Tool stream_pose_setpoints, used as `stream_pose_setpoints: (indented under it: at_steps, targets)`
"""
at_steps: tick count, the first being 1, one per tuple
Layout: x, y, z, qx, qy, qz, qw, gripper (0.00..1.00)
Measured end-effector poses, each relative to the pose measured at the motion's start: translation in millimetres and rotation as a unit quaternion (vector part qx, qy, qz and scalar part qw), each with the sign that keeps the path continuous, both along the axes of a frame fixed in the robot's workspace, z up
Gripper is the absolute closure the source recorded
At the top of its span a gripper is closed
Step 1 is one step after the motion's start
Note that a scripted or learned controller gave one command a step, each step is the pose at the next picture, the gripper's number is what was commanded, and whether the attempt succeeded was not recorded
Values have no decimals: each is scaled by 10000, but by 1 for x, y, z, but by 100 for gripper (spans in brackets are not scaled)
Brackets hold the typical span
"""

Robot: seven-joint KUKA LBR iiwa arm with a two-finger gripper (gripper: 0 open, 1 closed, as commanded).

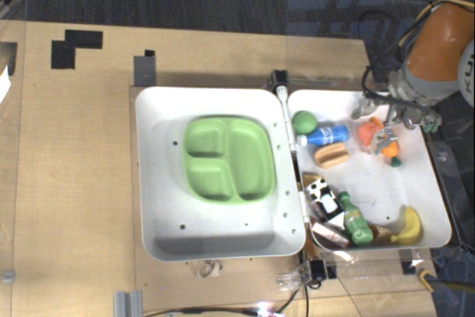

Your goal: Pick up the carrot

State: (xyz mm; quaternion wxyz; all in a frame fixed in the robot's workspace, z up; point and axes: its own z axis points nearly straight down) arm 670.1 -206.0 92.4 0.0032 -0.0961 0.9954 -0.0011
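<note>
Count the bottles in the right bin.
2. A blue bottle lies near the bin's top left, beside the green ball. A green bottle lies near the bottom edge. Others may be hidden under clutter.

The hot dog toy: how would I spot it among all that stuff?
Look in the right white bin, upper half. Below the blue bottle and green ball lies the hot dog, the one tan bun with a reddish sausage.

From my seat the arm (445,48) runs off the right edge, so I see just its wrist end. The gripper (387,131) overlaps the carrot (389,148), hiding part of it; I can't tell whether it grips. Items at the right bin's (430,174) lower left corner overlap, unidentifiable
</note>
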Motion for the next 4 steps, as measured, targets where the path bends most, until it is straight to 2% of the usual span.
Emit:
stream_pose_setpoints:
  at_steps: [1, 2, 3, 4]
  targets:
    - [-29, 0, -1, -19, -53, 807, 9967, 0]
    - [-28, 1, -2, -1, -56, 389, 9992, 0]
    - [-22, 1, -3, 9, -47, -351, 9994, 0]
    - [-17, 2, 13, 0, -129, -340, 9993, 100]
